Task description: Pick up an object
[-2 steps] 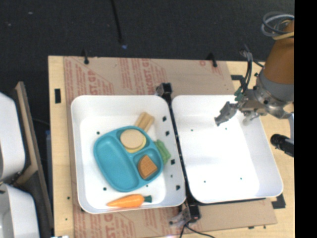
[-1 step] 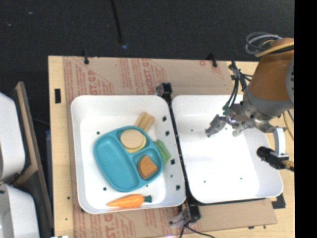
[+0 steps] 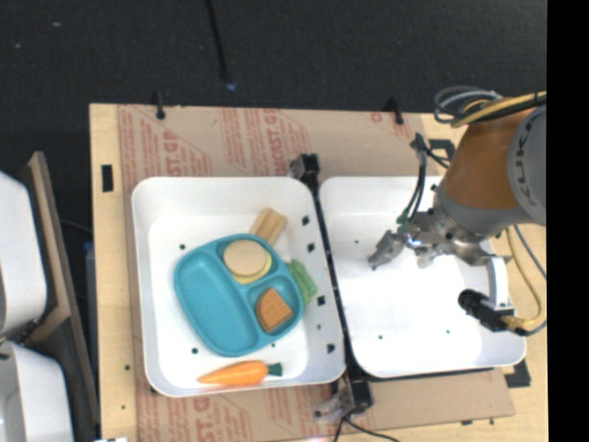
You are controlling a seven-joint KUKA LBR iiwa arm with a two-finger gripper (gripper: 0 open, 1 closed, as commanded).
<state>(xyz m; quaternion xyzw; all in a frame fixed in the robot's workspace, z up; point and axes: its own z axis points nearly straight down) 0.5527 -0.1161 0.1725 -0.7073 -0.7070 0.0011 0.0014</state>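
**Lead:** Carrot (image 3: 241,373), if you want the easy target: it lies on the floor of the left bin (image 3: 155,247), at six o'clock from the blue tray (image 3: 207,307), close to the near wall. The tray carries a round biscuit (image 3: 248,258) and a brown toast piece (image 3: 274,309); a tan block (image 3: 269,224) rests against the tray at its one o'clock, and a green piece (image 3: 304,282) pokes out at its three o'clock.

**Second:** Where does your arm stand?

**Lead:** Your gripper (image 3: 394,247) hangs over the right bin (image 3: 405,339), toward that bin's upper half, well apart from every object. I cannot tell how its fingers are set, and I see nothing between them. I judge you are at the approach step, with no grasp made.

**Second:** What does the next move call for?

**Lead:** You must carry it toward nine o'clock, over the wall where the two bins meet, then descend. The carrot's nearness to the bin wall leaves you little room at six o'clock; the tray's rim crowds the other side.
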